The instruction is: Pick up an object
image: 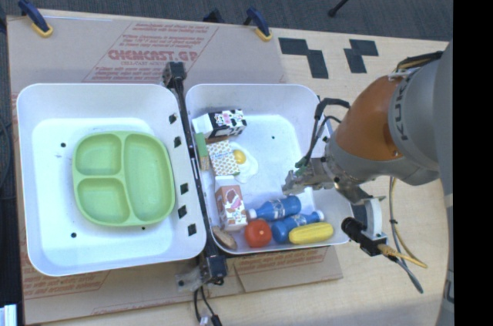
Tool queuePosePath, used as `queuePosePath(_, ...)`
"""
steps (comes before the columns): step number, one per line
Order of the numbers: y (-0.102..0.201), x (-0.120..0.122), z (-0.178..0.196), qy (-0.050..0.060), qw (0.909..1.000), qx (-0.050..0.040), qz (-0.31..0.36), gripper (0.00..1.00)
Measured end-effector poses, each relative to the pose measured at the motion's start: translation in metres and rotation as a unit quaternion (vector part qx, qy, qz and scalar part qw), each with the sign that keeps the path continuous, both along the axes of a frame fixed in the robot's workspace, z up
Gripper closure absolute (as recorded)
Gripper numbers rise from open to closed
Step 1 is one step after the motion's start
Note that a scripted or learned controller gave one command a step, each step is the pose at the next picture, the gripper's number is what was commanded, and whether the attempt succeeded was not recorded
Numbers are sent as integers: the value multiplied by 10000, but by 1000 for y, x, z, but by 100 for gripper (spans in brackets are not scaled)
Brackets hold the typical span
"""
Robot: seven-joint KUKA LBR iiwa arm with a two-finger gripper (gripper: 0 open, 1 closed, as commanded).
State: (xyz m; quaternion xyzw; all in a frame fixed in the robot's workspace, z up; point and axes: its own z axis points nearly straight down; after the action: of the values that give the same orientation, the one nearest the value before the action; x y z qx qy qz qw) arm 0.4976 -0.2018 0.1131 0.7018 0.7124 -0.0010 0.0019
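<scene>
Hand (pixel 302 179) low in shallow white right bin (pixel 266 95), poised above blue plastic bottle (pixel 279 208), likely targeting it; finger state can't tell.

A pale green tray (pixel 123 178) lies in a white bin (pixel 31 163); a blue bottle (pixel 279 207), red ball (pixel 258 233), yellow banana (pixel 310 233), black-and-white spotted carton (pixel 226 122).

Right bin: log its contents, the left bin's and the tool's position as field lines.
right bin: toy food along its left and bottom sides
items: black-and-white carton; fried egg; brown carton; tomato; blue bottle; yellow corn
left bin: green divided plate
tool: low over the right bin's right side, just above the blue bottle
held: nothing visibly
</scene>
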Motion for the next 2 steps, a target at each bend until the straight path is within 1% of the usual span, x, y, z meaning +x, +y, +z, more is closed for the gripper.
queuePosePath(1, 0, 0, 0, -1, 10000, 0, -2, 0)
queuePosePath(2, 72, -21, -21, 8, 10000, 25, -31, 0)
